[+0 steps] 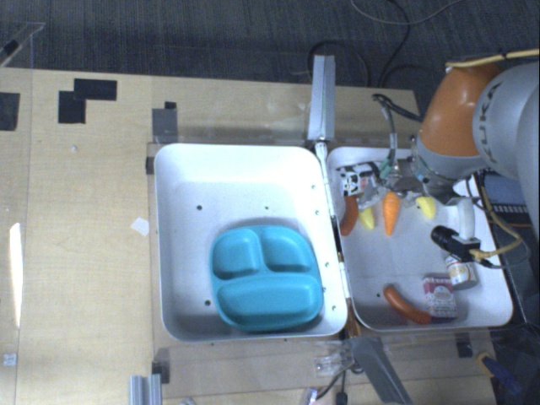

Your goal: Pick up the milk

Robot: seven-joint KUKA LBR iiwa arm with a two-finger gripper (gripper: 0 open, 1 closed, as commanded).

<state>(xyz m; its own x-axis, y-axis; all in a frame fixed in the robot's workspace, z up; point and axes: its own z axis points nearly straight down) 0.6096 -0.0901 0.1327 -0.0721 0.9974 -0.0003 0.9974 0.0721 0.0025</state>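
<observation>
The milk looks to be the small white carton with dark print [354,178], which stands in the far left corner of the right bin [498,310]. My gripper [381,186] reaches in from the right, low over the bin's far end. It is just to the right of the carton and above an orange carrot [391,213]. The grey wrist and the cables hide its tip, and I see nothing held in it.
In the right bin lie a red-brown sausage [348,216], two yellow pieces [368,218] [427,207], a white object [465,218], a small bottle [460,272], a labelled packet [441,298] and a hot dog [407,305]. The left bin [181,192] holds a blue divided tray [266,277].
</observation>
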